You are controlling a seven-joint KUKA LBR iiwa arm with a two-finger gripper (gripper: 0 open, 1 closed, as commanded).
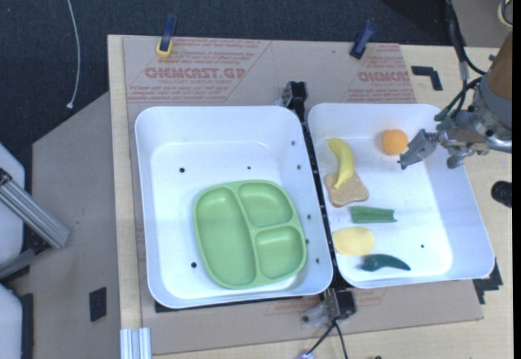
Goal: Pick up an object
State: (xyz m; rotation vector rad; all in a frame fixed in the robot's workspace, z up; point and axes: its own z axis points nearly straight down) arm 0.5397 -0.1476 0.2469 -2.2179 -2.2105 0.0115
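- You have the gripper (431, 151) hanging over the upper right part of the right bin (468, 211), its jaws apart with nothing between them.
- Your nearest object is the orange (394, 142), lying in the bin just left of one finger (413, 151), close but not touching.
- Along that bin's left side you see a banana (342, 160) with its lower end resting on a slice of bread (348, 190).
- Below these lie a green pepper (373, 215), a yellow lemon-like fruit (353, 241) and a dark green vegetable (384, 263).
- Your left bin (163, 154) holds a green divided tray (247, 231) with three compartments.
- Both bins sit on the bench (212, 72).
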